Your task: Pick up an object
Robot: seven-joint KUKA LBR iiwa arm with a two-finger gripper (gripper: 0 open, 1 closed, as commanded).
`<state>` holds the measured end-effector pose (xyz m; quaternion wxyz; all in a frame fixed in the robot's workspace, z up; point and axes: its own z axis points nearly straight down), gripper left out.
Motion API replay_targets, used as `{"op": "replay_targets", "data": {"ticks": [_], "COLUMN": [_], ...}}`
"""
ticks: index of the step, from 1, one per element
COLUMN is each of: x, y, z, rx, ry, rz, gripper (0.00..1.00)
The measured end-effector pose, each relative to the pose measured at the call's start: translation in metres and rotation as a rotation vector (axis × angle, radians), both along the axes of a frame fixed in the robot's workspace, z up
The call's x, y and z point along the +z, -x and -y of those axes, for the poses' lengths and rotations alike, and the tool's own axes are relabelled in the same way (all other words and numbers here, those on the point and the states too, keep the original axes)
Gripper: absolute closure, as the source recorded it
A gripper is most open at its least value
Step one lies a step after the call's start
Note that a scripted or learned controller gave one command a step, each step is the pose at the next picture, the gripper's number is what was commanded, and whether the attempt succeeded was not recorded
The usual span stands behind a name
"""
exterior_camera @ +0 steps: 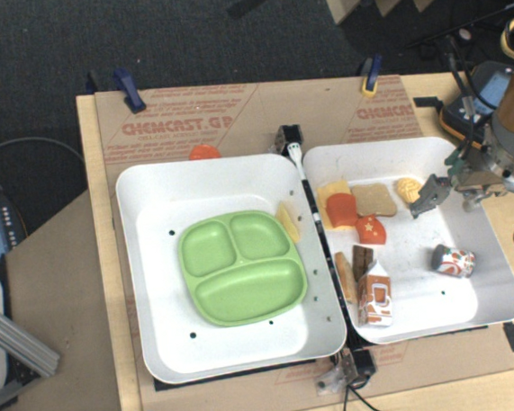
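We log the pincer (pixel 430 194) hovering at 2 o'clock of the right shallow white plastic bin (pixel 492 299); its dark fingers appear spread narrowly with nothing between them.

Candidate objects lie in that bin:
- pale yellow lumpy piece (pixel 407 188), just beside the pincer at its 10 o'clock
- flat tan bread-like slice (pixel 376 200)
- glossy red block (pixel 340 208)
- rounded red piece (pixel 371 230)
- small crumpled silver-and-red can (pixel 452 262) at 5 o'clock of the pincer, standing apart
- brown-and-white carton (pixel 375 297) at 7 o'clock

Our judgement: the can is the cleanest target, since it has free space around it; descend straight, centre the fingers across its narrow width, and close gently, as its curved metal may slip.

The left bin (pixel 144 256) bears a matte green divided tray (pixel 242 266).
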<state>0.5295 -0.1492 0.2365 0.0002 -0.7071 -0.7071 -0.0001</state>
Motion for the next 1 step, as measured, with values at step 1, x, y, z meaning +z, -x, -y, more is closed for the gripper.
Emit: {"op": "replay_targets", "data": {"ticks": [1], "x": [-0.0991], "y": [-0.0531], "z": [-0.0538], "rx": [0.005], "ry": [-0.002], "rz": [-0.001], "gripper": [0.0]}}
